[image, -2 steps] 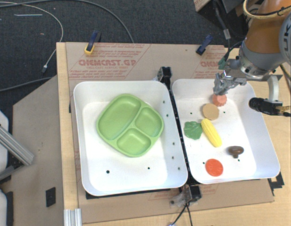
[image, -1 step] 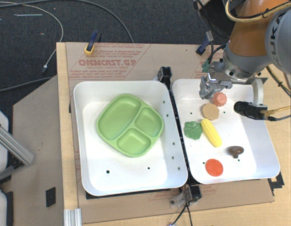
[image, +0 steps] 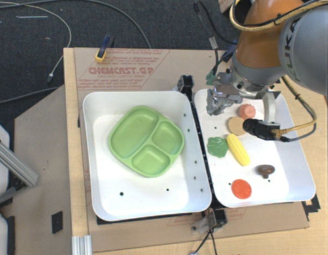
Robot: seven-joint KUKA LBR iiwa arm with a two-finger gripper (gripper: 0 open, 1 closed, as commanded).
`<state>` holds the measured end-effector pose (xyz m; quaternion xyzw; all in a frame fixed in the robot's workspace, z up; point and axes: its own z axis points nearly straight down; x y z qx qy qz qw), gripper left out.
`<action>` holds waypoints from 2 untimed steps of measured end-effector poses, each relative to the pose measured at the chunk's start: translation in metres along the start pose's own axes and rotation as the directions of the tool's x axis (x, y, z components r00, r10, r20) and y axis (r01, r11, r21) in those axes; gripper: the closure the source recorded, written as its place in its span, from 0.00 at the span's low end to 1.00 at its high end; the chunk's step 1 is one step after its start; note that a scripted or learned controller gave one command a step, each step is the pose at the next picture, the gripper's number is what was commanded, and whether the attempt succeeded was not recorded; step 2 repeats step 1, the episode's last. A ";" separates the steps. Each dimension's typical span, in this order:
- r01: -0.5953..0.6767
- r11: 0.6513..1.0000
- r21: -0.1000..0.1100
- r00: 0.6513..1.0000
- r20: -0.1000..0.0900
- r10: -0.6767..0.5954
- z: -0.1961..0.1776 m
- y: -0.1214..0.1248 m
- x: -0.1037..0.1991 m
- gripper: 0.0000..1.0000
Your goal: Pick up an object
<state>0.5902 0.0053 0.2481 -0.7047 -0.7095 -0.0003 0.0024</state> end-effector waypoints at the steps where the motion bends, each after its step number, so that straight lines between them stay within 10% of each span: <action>1: -0.002 1.000 0.003 1.000 0.001 0.002 0.016 -0.023 0.045 1.00; 2: -0.002 1.000 0.003 1.000 0.001 0.002 0.016 -0.023 0.045 1.00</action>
